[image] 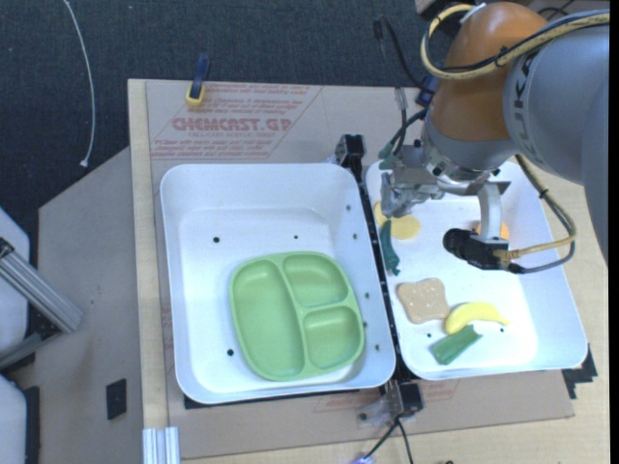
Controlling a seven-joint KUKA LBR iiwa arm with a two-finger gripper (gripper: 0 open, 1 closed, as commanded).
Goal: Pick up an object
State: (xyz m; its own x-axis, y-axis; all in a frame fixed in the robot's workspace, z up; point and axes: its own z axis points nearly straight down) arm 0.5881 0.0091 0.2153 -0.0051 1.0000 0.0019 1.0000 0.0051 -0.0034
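The pincer point(397, 201) hangs low over the right bin's point(551, 341) left wall, above a yellow piece point(404, 227); I cannot tell its state. Best to centre over that piece, clear of the wall, before descending.

The green three-compartment plastic plate point(295, 313) fills the near middle of the left white bin point(184, 259), leaving open floor along that bin's far and left sides. In the right white bin point(551, 341), the grey arm with its orange band point(503, 75) blocks the far half from above. A tan cracker-like slab point(423, 299), a yellow banana-shaped piece point(474, 314) and a green stick point(455, 344) crowd the near-left floor; the near-right corner lies open.
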